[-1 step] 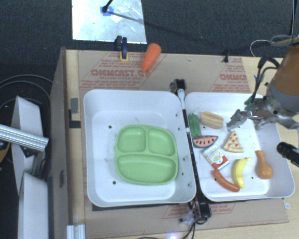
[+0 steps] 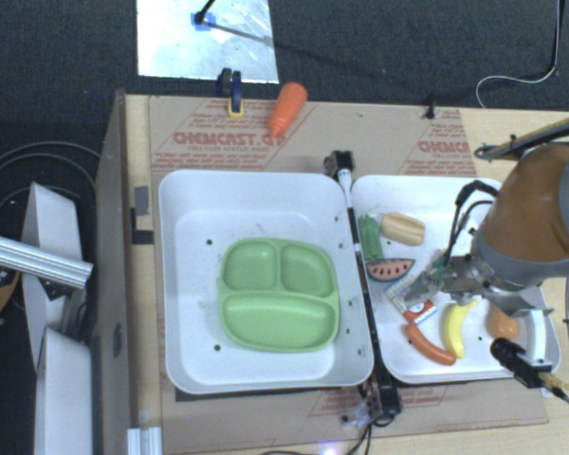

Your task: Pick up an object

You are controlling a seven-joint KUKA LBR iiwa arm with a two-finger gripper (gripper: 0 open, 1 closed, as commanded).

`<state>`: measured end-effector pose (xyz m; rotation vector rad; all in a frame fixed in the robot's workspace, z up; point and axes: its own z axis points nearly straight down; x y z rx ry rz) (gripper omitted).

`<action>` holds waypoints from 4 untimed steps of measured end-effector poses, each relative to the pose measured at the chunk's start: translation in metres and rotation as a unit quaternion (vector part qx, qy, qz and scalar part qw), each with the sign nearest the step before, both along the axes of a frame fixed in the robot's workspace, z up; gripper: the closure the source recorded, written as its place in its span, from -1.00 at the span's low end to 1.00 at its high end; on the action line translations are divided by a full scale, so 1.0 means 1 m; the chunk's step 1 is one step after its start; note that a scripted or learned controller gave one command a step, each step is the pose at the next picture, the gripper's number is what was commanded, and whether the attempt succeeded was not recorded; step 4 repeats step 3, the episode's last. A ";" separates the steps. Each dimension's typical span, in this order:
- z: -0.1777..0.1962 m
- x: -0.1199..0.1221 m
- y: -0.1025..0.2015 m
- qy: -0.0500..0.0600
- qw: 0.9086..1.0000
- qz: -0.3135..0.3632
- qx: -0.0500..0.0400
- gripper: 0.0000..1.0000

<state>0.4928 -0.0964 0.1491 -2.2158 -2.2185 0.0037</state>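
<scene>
Jaw state cannot be told; the two-finger gripper (image 2: 434, 282) sits low in the right shallow white bin (image 2: 436, 190), its tip buried among the toys beneath the grey arm with the orange band (image 2: 541, 207), and nothing shows clearly as held.

By my judgement the step in hand is the reach or the grasp itself, with no lift begun; the next move calls for a firm closure on one piece and then a straight rise clear of the others.

Nearest the front wall lies a red sausage-shaped toy (image 2: 429, 342), and just beside it a yellow plastic banana (image 2: 453, 329); an orange rounded toy (image 2: 502, 324) sits by the right wall, close under the arm; a small red and white piece (image 2: 415, 308) lies right at the gripper tip; further back come a watermelon slice toy (image 2: 391, 271), a green stick-shaped toy (image 2: 370, 238) against the dividing wall, and a tan bread-roll toy (image 2: 402, 227).

Room is tight here; the pieces crowd each other, so a neighbour may be nudged.

Across the black divider (image 2: 357, 254), the left shallow white bin (image 2: 256, 190) bears a green compartment plate (image 2: 279, 294) with open floor around it; beyond both bins an orange carrot-shaped toy (image 2: 286, 108) rests on the cardboard.
</scene>
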 end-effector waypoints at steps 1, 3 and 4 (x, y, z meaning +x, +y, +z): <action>-0.068 0.008 0.009 -0.002 1.000 0.000 -0.001 -1.00; 0.041 0.075 0.072 -0.010 1.000 0.005 -0.001 1.00; 0.041 0.075 0.072 -0.010 1.000 0.005 -0.001 1.00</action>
